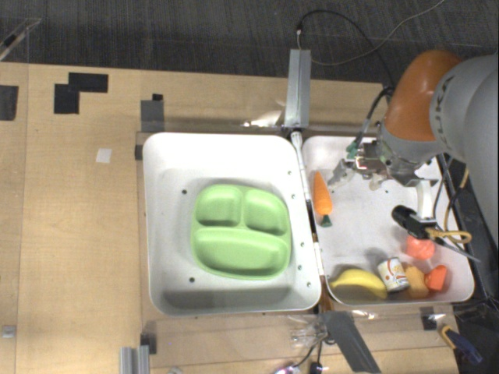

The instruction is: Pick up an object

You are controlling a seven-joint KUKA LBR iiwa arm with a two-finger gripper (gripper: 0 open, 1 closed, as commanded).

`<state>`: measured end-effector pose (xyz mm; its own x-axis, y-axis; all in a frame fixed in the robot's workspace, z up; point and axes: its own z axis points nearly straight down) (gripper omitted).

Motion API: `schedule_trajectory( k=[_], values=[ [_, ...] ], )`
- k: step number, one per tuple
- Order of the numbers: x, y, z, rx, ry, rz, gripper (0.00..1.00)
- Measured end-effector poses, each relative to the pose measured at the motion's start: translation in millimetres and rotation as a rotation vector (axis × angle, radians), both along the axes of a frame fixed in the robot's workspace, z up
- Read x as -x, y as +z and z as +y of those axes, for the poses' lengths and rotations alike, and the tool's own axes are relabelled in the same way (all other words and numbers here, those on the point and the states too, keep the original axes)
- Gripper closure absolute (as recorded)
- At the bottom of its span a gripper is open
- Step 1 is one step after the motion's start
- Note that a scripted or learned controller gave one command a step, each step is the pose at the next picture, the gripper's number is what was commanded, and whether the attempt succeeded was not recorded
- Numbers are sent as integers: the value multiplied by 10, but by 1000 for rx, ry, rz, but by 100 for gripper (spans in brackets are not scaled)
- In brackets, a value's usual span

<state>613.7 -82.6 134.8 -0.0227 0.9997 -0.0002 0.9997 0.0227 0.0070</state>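
Wooden table (pixel 70 232) under dark carpet carries two white bins. Camera view: the left bin (pixel 168 209) holds a green divided plate (pixel 240 230); the right bin (pixel 355 232) holds a carrot (pixel 321 195) by the divider and a banana (pixel 357 281), can and small fruits along its near edge. Pincer (pixel 348 168) hovers at the far edge, its state indiscernible. No object is lifted; the pick remains undone.
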Motion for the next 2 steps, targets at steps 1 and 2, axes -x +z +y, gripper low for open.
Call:
schedule_trajectory(
  k=[1, 2],
  values=[
    [52, -442, -152, 9, 325, -9, 0],
    [-374, -464, -98, 3, 251, -4, 0]
  ],
)
